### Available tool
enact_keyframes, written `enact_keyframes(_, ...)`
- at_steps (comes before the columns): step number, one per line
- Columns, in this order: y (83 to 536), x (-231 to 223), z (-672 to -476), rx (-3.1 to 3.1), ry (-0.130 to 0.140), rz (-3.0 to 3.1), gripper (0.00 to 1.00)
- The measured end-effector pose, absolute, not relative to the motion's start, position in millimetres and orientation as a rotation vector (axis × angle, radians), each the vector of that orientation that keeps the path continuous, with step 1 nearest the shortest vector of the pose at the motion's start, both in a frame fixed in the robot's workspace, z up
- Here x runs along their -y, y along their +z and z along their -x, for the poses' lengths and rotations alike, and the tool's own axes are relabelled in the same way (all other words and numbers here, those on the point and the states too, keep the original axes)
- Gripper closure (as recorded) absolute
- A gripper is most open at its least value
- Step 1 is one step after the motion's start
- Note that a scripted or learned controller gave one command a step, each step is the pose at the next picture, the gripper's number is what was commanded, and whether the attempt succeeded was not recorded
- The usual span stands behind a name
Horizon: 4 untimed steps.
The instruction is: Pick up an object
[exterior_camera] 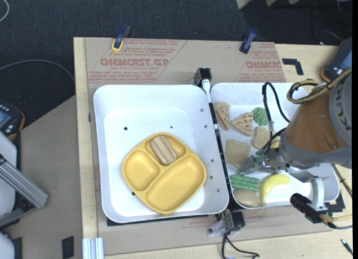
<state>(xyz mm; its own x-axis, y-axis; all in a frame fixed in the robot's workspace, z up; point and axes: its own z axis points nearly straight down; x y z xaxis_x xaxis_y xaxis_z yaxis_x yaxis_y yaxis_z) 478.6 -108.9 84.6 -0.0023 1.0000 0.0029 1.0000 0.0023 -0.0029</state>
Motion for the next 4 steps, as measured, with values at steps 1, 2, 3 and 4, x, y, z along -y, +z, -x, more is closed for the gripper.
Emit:
enact_keyframes(1,95.0,110.6,-479.6,2.221,-0.003,2.222,1.00)
enact_keyframes(2,104.8,110.5,-480.0,2.222,-0.004,2.225,1.00)
enact_keyframes(3,114.6,110.4,-480.3,2.223,-0.005,2.226,1.00)
enact_keyframes(4,83.5,96.8,-478.7,2.220,0.001,2.220,1.00)
